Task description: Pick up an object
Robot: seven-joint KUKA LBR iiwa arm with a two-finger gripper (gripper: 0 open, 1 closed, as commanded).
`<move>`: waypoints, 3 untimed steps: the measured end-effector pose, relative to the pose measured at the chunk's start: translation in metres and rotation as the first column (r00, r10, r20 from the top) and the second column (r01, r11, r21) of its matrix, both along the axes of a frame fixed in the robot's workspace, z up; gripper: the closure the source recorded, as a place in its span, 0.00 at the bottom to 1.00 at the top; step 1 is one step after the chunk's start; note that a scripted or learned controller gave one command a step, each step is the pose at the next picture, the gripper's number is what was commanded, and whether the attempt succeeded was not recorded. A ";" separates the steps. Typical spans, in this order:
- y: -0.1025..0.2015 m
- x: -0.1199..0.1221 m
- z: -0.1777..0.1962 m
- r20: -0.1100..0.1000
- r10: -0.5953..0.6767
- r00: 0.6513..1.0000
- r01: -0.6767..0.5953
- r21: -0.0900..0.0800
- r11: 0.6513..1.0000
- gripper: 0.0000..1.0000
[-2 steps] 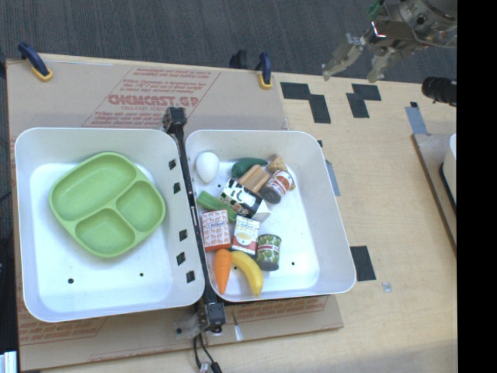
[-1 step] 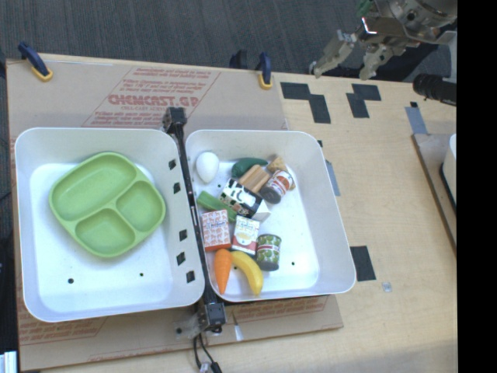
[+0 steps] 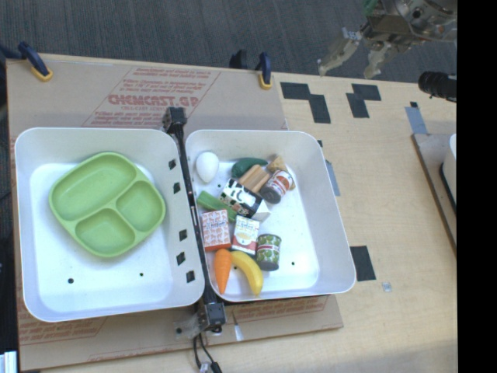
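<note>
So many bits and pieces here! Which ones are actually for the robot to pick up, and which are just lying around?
For the job (right bin):
- gripper, above the bench
- white egg
- banana
- carrot
- green can
- small cartons
- cow toy

Just lying about:
- green divided plate, left bin
- clamps on the board

Bright even light, soft shadows, slightly blurry

A dark grey carpeted floor (image 3: pixel 155 14) runs along the top. The table (image 3: pixel 388 208) is pale wood with black tape patches (image 3: pixel 314 103). A brown cardboard sheet (image 3: pixel 155 92) with red print lies on it, held by blue-and-yellow clamps (image 3: pixel 264 72).
</note>
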State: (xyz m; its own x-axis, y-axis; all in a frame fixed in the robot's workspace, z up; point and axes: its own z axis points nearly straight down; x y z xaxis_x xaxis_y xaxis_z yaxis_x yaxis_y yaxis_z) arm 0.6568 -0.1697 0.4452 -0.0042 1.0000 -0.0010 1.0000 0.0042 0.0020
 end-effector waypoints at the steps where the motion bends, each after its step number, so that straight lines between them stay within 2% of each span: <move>1: -0.004 -0.025 0.032 0.002 0.000 1.000 0.000 0.000 1.000 0.00; 2: -0.042 -0.016 -0.005 -0.006 0.000 1.000 0.000 -0.001 1.000 0.00; 3: 0.033 -0.059 -0.095 -0.005 0.003 1.000 -0.003 0.000 1.000 0.00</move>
State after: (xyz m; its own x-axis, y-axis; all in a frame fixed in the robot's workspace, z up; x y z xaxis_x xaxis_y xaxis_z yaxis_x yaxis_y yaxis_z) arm 0.5982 -0.1368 0.3507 -0.0068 1.0000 -0.0008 1.0000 0.0068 -0.0031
